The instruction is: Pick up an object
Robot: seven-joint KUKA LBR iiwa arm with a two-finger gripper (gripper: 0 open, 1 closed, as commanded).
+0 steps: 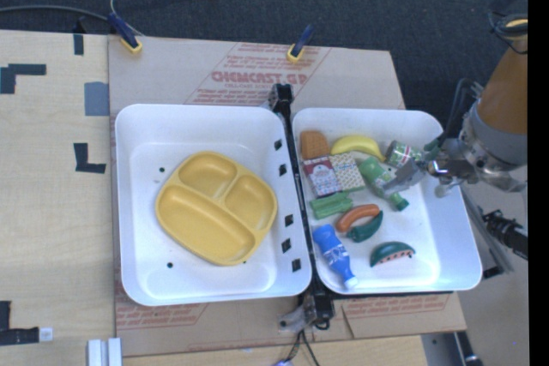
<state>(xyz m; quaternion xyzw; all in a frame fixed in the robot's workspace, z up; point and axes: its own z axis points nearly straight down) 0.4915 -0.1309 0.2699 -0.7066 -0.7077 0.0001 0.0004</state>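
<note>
The right bin [450, 223] holds several toy items: a banana [358, 147], a small can [399, 154], a green bottle [376, 176], a red-and-white box [323, 177], a checkered packet [348, 173], a brown biscuit [314, 143], a green block [330, 204], an orange sausage [355, 216], a dark green pepper [369, 228], a blue bottle [333, 253] and a watermelon slice [392, 253]. My gripper [408, 174] reaches in from the right, low over the bin, right beside the green bottle and just below the can. Nothing is visibly lifted.
The left bin [137, 184] holds a yellow divided plate [216, 206]. Both bins rest on a cardboard sheet [249, 77] held by yellow-and-blue clamps [127, 33]. Black clips sit along the wall between the bins [290, 184]. The arm's orange band [506, 94] stands beyond the right rim.
</note>
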